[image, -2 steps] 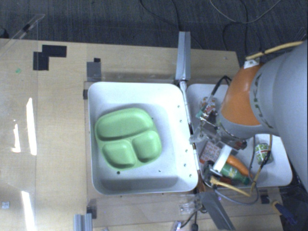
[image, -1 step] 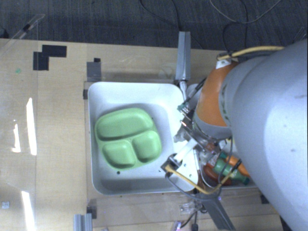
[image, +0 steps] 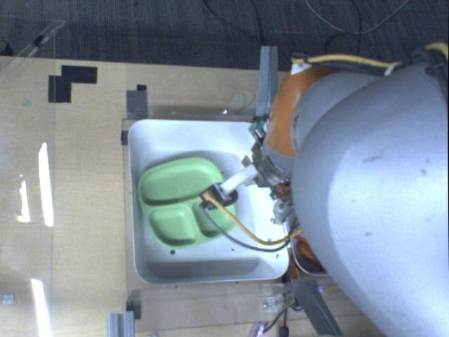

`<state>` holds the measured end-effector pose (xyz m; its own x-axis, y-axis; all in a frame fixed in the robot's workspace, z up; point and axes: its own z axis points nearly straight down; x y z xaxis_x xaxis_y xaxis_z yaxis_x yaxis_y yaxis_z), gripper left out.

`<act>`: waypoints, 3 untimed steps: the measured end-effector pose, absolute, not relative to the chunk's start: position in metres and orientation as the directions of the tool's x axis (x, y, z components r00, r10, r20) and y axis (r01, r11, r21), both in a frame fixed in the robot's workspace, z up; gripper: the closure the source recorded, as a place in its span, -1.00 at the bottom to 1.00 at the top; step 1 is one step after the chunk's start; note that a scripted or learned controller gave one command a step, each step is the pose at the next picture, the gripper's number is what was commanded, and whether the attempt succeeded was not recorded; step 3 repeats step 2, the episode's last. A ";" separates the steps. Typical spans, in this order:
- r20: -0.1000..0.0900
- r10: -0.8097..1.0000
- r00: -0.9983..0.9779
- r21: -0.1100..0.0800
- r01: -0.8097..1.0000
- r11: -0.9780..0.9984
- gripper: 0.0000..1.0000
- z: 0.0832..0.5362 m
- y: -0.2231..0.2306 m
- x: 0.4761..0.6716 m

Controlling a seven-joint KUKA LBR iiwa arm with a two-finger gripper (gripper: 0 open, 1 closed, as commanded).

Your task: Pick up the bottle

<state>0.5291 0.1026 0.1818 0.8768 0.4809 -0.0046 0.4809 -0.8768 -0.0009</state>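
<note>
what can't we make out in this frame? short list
1. Camera view, bench to the right of the left bin: covered by the arm, so whatever lies there is hidden.
2. Reddish-brown thing at the arm's lower edge: only a sliver is clear of the arm, too little to identify it.
3. Green tray: its right compartment is partly covered by wrist hardware.
4. Left bin's right wall: mostly behind the wrist.
</note>
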 end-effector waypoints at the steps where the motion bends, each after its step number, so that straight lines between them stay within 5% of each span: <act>1: 0.005 0.261 0.965 -0.001 0.261 -0.965 -1.00 0.089 0.170 0.511; 2: -0.028 0.194 0.981 0.003 0.194 -0.981 -1.00 0.111 0.190 0.537; 3: -0.028 0.194 0.981 0.003 0.194 -0.981 -1.00 0.111 0.190 0.537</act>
